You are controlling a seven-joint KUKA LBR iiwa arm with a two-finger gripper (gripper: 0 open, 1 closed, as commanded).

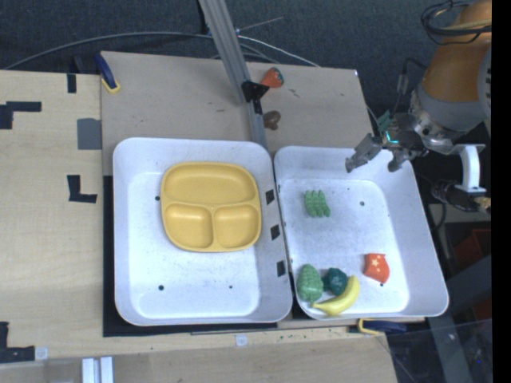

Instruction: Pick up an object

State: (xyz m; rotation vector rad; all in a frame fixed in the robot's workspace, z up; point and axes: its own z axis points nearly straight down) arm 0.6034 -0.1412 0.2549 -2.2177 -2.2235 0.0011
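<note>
Objects are being left untouched in the right bin (423, 238), all of them lower in the view than the gripper (375, 159). Its two fingers are being held spread apart over the bin's upper right rim, with nothing seen between them. A green ridged piece (317, 203) is lying down and left of the gripper. Further down, a red piece (377, 267) is sitting alone, while a banana (342, 300), a dark green round item (334, 280) and what may be a green vegetable (310, 282) are being crowded together at the bottom rim. A yellow divided tray (211, 206) is resting in the left bin (132, 238), well to the gripper's left.
</note>
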